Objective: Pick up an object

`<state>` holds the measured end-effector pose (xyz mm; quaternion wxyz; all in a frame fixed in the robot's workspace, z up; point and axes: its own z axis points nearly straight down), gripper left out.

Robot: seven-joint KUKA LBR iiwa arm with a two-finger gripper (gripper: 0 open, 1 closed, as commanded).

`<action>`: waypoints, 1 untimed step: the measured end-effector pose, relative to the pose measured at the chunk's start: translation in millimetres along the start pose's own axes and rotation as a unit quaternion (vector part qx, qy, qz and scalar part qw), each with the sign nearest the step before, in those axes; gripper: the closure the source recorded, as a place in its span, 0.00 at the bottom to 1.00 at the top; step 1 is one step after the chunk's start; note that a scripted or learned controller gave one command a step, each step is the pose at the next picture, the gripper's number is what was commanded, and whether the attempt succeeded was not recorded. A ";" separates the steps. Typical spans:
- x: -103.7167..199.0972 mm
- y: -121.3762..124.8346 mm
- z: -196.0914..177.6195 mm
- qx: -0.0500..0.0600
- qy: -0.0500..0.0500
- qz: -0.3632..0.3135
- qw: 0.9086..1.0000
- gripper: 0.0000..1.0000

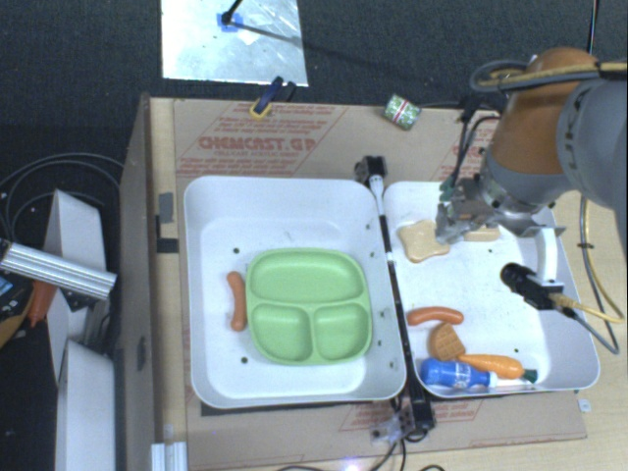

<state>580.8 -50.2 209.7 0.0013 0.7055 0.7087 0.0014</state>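
My gripper hangs low in the far part of the right bin, at the right edge of a pale tan toast slice. A second tan piece shows just right of the gripper, partly hidden by it. Nearer the front of this bin lie an orange-red sausage, a brown cookie-like piece, an orange carrot and a blue bottle. Whether anything is held is hidden from view.
The left bin holds a green divided plate with a second sausage lying beside its left side. A small green can and a blue-yellow clip rest on the cardboard behind the bins.
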 end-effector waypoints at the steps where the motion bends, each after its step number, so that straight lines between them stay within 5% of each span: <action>1: -57.0 6.0 62.9 0.002 -0.001 0.002 1.000 1.00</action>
